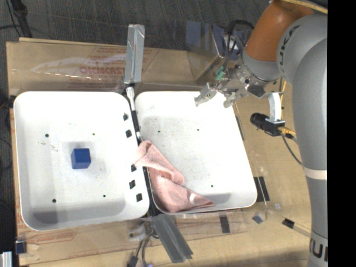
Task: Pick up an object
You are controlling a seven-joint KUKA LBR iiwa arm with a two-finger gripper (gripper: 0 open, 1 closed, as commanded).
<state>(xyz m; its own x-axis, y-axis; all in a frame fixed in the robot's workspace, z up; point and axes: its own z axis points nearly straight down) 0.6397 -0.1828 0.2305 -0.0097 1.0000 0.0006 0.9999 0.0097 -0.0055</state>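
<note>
We see the claw (214, 97) spread open and holding nothing above the right bin's (233, 149) far edge; a pink cloth (167, 182) lies at that bin's near-left corner.

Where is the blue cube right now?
The cube sits in the left bin, left of its centre, well apart from the pink cloth in the right bin.
</note>
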